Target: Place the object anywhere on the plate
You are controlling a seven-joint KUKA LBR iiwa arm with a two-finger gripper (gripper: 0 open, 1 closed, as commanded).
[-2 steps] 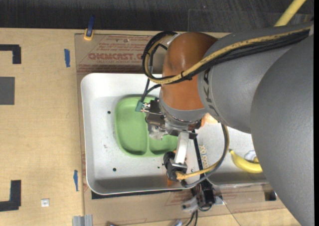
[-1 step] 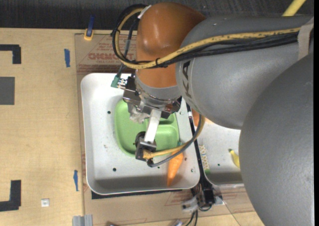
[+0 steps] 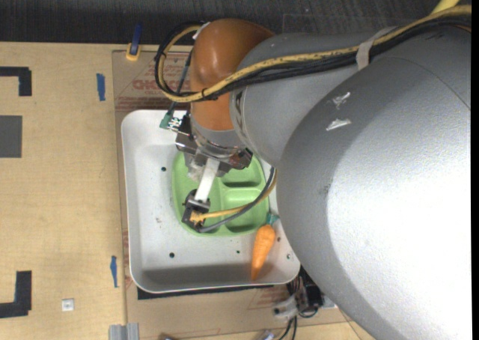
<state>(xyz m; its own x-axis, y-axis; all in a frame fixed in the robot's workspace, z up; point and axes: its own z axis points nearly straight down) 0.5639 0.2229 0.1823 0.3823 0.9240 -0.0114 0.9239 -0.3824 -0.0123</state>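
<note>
Camera view, looking down on the bench.

1. Carrot: orange, with its green top towards the plate and its tip towards the bin's lower wall. It lies in the bin's lower right corner, just beside the plate's rim. Whether the top touches that rim cannot be told. It appears to rest off the plate, so the task is judged not yet done.
2. Plate: green, divided into compartments, set mid-bin. The hollows that show look bare, so any of them would take the carrot.
3. Gripper: hangs over the plate's middle, apart from the carrot and not holding it. Whether it is wide or narrow cannot be told, because the wrist hides it from above.
4. Bin: white and shallow. Its raised walls would keep a rolling carrot within reach.
5. Arm: grey, with an orange band above the wrist. It reaches in from the right and covers that side of the bench.
6. Next move, as a judgement: the gripper must shift to the lower right corner. The carrot sits close to both wall and rim, leaving little room beside it, and its tapered body may slip. A grasp across the thick part looks safest.
</note>
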